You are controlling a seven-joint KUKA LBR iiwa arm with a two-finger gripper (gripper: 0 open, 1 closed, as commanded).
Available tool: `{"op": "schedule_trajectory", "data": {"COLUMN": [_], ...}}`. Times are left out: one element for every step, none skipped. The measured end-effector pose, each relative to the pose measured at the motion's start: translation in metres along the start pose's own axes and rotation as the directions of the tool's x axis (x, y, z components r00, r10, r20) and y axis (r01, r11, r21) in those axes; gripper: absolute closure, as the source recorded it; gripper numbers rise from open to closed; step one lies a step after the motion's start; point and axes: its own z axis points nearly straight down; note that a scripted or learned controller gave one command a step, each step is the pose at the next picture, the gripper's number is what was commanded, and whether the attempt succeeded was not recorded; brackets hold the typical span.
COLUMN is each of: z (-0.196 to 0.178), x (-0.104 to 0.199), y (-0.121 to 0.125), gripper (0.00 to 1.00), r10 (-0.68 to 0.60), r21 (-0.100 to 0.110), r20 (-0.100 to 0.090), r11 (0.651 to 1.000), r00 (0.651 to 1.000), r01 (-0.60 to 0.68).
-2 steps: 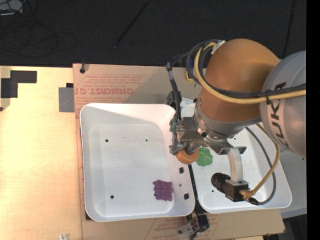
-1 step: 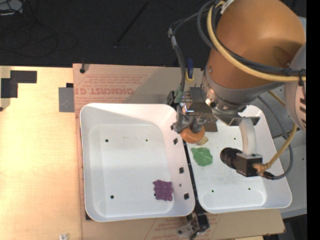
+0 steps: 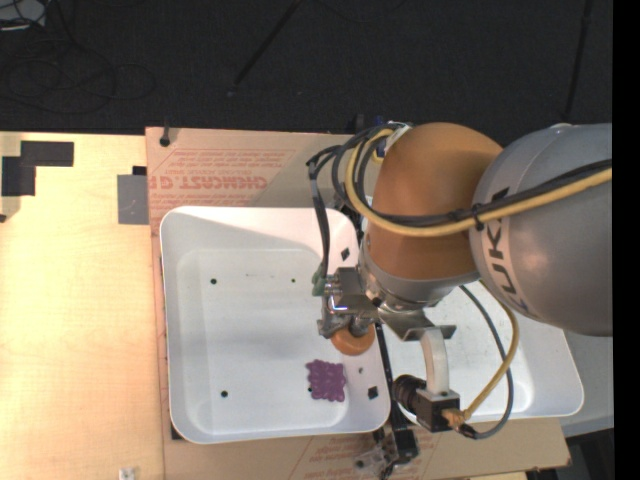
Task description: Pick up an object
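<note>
A small round orange object [image 3: 351,345] lies in the left white bin [image 3: 190,298], near its right wall. My gripper [image 3: 344,318] hangs directly over it, and its metal body covers the object's upper part. Whether the gripper touches the orange object is hidden from this angle. A lumpy purple object [image 3: 326,379], like a bunch of grapes, rests on the bin floor just below and to the left of the orange one, apart from the gripper.
The arm's grey body and orange band [image 3: 430,208] cover the divide between the bins and much of the right bin [image 3: 560,393]. Cables loop around the wrist. Brown cardboard [image 3: 220,173] lies under the bins.
</note>
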Motion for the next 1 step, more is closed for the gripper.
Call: {"op": "schedule_trajectory", "data": {"z": [-0.0094], "x": [-0.0142], "y": [0.0583], "gripper": [1.0], "r10": [0.002], "r21": [-0.018], "r20": [-0.003], "r11": [1.0], "r00": [1.0], "r01": [-0.002]}}
